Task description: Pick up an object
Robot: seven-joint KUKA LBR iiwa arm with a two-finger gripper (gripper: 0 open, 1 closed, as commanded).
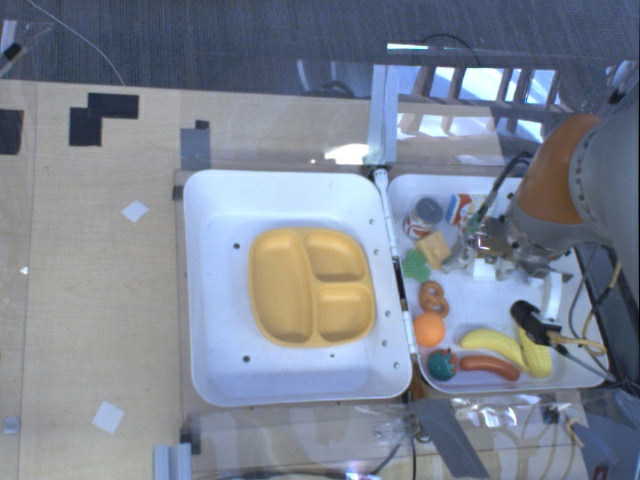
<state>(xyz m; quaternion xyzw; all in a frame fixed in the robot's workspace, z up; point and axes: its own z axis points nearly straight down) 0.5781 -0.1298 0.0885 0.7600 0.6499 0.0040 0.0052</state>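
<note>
Hot dog (488, 366), banana (503, 346), gripper (478, 246) above (fingers obscured)

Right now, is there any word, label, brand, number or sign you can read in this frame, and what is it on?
None can be read.
Red and white packet in the right bin: print too small and blurred to read.
Black patches on the bench: plain shapes, no text.

Pale wooden bench (90, 298), black L-shaped marking (103, 115) near its far left corner, black square marking (8, 131) at its left edge, grey metal post (383, 113) upright at the bench's far edge, grey carpet (250, 18) beyond.
</note>
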